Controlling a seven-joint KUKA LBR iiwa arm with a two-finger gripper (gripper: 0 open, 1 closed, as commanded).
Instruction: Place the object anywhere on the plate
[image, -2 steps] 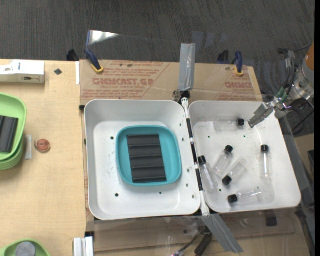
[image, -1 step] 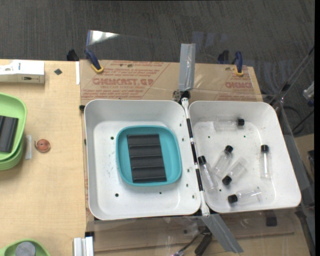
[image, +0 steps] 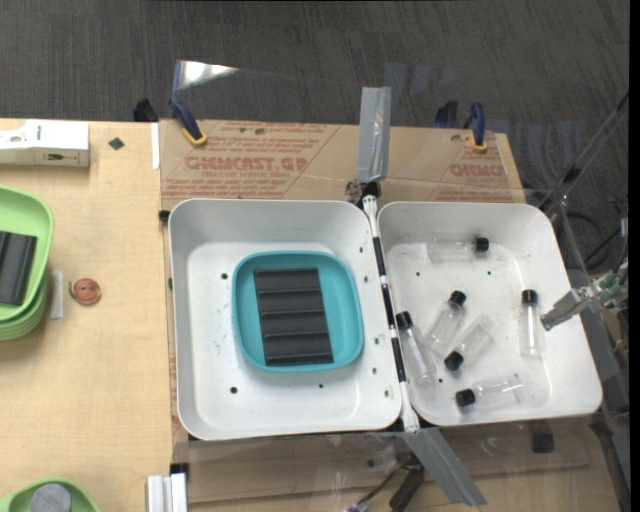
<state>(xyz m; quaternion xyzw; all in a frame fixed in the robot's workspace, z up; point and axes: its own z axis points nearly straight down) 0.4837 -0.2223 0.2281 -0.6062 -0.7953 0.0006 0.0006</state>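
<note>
A teal plate (image: 345, 300) with rounded corners lies in the middle of the left white bin (image: 200, 330). A black ridged insert (image: 292, 315) covers its centre. In the right white bin (image: 560, 250) lie several clear vials with black caps. One vial (image: 452, 249) is near the back. Another vial (image: 441, 322) sits in the middle, and a third vial (image: 529, 330) lies towards the right wall. Others rest near the front wall and along the bin's left wall.
A grey metal piece (image: 565, 308) pokes over the right bin's right rim. Behind the bins lies brown cardboard (image: 260, 160) held by clamps. On the wooden bench at left are a green tray (image: 25, 265), a small orange disc (image: 86, 291) and a white box (image: 45, 143).
</note>
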